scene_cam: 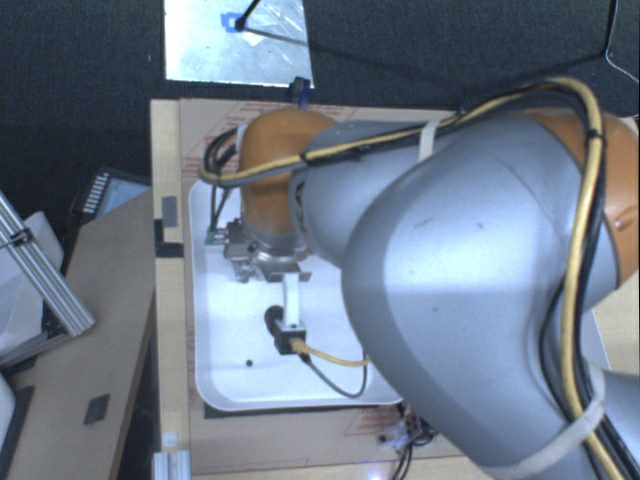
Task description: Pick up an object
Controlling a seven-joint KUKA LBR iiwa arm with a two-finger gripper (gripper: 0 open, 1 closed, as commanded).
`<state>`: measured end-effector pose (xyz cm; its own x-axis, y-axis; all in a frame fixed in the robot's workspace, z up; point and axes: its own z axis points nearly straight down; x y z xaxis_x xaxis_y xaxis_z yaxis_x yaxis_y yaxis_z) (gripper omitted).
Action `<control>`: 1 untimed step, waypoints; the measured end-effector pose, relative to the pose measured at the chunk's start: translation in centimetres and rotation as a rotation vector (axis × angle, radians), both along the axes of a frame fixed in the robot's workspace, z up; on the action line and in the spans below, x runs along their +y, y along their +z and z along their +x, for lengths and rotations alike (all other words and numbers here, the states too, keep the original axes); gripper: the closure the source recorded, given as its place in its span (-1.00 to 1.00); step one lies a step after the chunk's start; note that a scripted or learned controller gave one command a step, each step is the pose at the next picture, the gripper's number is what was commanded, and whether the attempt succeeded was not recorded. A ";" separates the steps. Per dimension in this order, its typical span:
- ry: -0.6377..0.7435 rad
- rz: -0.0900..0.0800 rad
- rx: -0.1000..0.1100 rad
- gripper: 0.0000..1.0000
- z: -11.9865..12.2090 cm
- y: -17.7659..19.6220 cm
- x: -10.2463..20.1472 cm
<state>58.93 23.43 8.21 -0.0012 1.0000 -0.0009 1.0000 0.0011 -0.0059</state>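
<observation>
Grey arm (470, 268) reaching in from right, wrist down over left bin (199, 313). There's gripper (262, 264), low above white floor; open or closed, cannot tell. Tiny dark speck (249, 362) on floor near gripper, toward bin's front rim, too small to identify.

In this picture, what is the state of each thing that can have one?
arm: stretched in from the right, its wrist above the left bin.
gripper: pointing down, low over the left bin, with nothing seen in its hold.
left bin: lying flat on the bench, partly covered by the arm.
small dark thing: lying on the bin floor, apart from the gripper; too small to identify.
</observation>
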 end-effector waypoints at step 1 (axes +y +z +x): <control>-0.001 0.001 -0.003 1.00 -3.3 3.8 0.0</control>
